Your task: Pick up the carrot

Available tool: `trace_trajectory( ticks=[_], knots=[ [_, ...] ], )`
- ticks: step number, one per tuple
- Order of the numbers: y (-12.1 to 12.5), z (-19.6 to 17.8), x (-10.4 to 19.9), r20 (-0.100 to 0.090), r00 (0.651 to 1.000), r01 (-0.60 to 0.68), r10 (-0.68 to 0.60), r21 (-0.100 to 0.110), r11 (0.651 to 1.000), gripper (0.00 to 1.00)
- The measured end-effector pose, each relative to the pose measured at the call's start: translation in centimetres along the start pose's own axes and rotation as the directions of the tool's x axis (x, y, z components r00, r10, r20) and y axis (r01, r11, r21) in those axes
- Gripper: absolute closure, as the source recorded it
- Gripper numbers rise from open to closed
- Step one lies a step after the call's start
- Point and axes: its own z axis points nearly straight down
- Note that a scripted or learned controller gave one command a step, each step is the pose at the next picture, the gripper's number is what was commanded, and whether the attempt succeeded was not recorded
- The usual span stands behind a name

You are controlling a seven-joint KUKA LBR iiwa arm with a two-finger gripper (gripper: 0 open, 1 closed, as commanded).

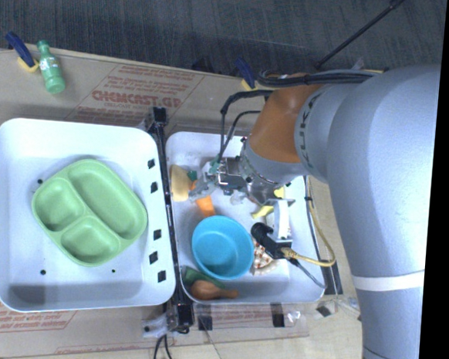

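Note:
The carrot (214, 291) lies in the right bin (297, 290) at its near edge, orange-brown with a green top pointing left, just below a blue bowl (222, 247). My gripper (218, 176) hangs over the far half of the same bin, well apart from the carrot. It is above a small orange piece (205, 205) and beside a pale yellow item (180, 182). Nothing can be seen held in it.
A green divided plate (90, 211) sits in the left bin (16, 274). In the right bin, a pizza-like slice (263, 255) and a yellow piece (263, 211) lie right of the bowl. A green bottle (52, 69) stands on the bench at the far left.

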Motion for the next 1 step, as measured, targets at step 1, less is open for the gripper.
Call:
trace_trajectory(
  ticks=[1],
  knots=[
    [0.12,-1.21,-0.15,0.004,1.0,0.007,-0.007,0.002,1.0,1.0]
  ],
)
